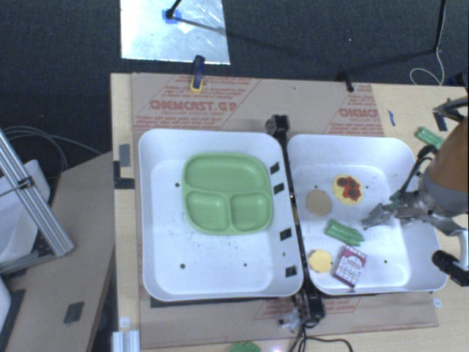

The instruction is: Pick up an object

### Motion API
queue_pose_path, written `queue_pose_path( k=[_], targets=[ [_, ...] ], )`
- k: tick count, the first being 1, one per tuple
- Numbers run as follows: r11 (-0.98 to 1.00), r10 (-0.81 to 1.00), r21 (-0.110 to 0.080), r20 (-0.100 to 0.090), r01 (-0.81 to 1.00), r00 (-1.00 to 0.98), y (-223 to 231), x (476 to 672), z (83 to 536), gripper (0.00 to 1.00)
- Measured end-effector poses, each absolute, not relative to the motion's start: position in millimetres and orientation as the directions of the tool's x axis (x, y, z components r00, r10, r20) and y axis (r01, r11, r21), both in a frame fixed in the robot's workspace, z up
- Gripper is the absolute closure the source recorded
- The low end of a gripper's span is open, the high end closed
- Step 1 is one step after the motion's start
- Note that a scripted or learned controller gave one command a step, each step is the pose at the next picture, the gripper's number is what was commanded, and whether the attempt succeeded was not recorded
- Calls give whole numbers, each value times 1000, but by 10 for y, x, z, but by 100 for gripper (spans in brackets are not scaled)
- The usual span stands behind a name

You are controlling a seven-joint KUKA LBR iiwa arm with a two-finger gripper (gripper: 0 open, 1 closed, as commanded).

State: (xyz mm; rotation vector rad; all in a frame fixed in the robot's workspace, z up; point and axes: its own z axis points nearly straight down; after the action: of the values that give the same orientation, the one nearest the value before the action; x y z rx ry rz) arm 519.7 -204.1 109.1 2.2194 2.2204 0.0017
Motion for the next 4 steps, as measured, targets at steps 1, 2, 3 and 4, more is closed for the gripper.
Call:
queue_pose_path(
  k=[1, 2, 3, 4],
  targets=[
    [5, 1000, 3, -1, 1000, -5, -2063, 5383, 993, 0],
    [-1, 1000, 8, -3, 1000, 1, -2078, 5025, 1934, 0],
    [5, 1000, 9, -3, 1000, -5, -2069, 5078, 2583, 0],
    [14, 1000, 8, 2, 1000, -14, -1059, 4878, 3181, 0]
  ],
)
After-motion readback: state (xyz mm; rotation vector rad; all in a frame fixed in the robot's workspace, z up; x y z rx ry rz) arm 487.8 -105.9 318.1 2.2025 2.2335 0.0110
